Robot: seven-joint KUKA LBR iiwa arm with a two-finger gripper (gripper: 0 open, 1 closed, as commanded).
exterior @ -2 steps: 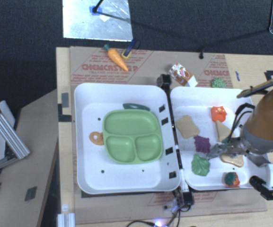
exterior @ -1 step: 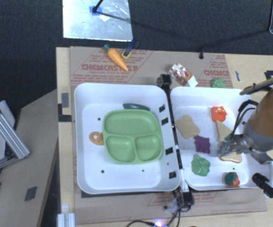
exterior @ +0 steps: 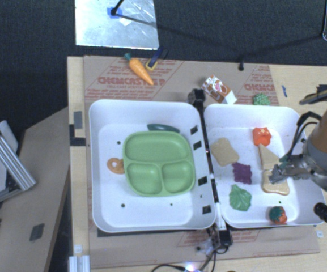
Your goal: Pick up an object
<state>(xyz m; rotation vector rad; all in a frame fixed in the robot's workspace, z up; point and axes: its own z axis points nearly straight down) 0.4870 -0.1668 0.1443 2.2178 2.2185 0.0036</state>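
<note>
The right bin (exterior: 240, 113) holds several toy foods: a tan bread slice (exterior: 224, 151), a purple grape bunch (exterior: 242, 172), a green leafy piece (exterior: 240, 198), an orange-red pepper (exterior: 261, 135), a beige wedge (exterior: 267, 157), a toast slice (exterior: 277, 186) and a strawberry-like piece (exterior: 276, 214). My gripper (exterior: 277, 176) reaches in from the right and hangs low over the toast slice's top edge, just below the beige wedge. Its tips are dark and small against the toast.
The left bin (exterior: 103, 152) holds a green divided plate (exterior: 154, 163) and a small orange ring (exterior: 115, 165). Behind the bins lie a toy carrot (exterior: 140, 71), a small printed carton (exterior: 218, 89) and a green piece (exterior: 260, 100). A foil sheet (exterior: 115, 16) lies at the far back.
</note>
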